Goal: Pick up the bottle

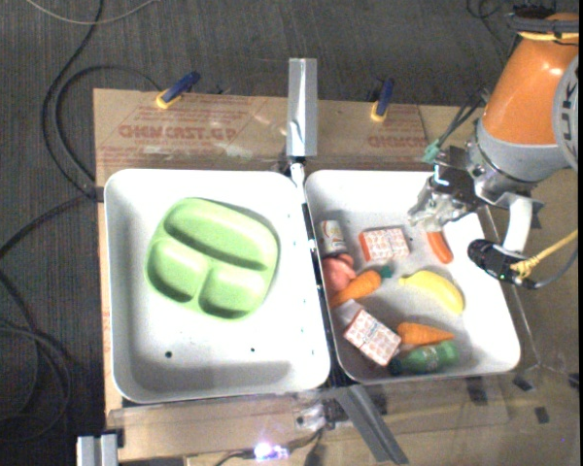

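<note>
Room in the right-hand shallow white plastic bin is tight toward its front and looser toward its back wall. The green plastic bottle lies on its side at the front rim of that bin, near the front right corner, with its dark end pointing left. An orange carrot-shaped toy lies just behind the bottle, touching or nearly touching it. A red-and-white patterned carton sits tilted just to the bottle's left. A yellow banana-shaped toy lies further back, well apart from the bottle. The two-finger gripper hangs over the back right part of the same bin, far from the bottle, and its spread cannot be told from this angle. A small orange-red oblong piece lies just in front of the gripper, close to the right wall. A second red-and-white carton sits left of that piece, with bare white floor behind it up to the back wall. A small metal can, a pink rounded fruit toy and a second orange carrot toy crowd along the left wall of this bin. The left-hand shallow white plastic bin holds a green divided plate, set toward the back, with open floor along the front and right.
</note>
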### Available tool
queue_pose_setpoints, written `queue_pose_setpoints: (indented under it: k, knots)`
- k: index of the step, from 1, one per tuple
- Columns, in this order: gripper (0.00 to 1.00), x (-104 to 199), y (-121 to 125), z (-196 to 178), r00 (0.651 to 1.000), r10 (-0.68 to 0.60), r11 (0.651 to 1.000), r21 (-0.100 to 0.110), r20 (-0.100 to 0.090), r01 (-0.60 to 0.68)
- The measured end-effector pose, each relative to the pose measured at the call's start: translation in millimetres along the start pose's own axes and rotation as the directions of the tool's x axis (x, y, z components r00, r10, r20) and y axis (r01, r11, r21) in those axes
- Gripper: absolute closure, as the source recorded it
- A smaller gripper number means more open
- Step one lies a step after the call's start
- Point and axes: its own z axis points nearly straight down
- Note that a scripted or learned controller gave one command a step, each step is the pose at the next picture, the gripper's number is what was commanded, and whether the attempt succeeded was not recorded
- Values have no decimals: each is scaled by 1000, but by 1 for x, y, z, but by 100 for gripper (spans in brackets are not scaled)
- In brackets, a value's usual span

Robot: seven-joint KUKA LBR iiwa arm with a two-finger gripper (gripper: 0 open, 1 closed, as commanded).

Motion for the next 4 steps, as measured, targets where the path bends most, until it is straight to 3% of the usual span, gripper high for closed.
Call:
queue_pose_setpoints:
  k: [1, 2, 3, 4]
  knots:
    - [100, -31, 83, 86, 1000, 12, 1000, 3, 2, -12]
    - [100, -32, 83, 77, 1000, 11, 1000, 4, 6, -11]
    - [100, -69, 139, 29, 995, 98, 995, -1, 0, -98]
    - [100, 5, 116, -104, 1000, 17, 1000, -1, 0, -17]
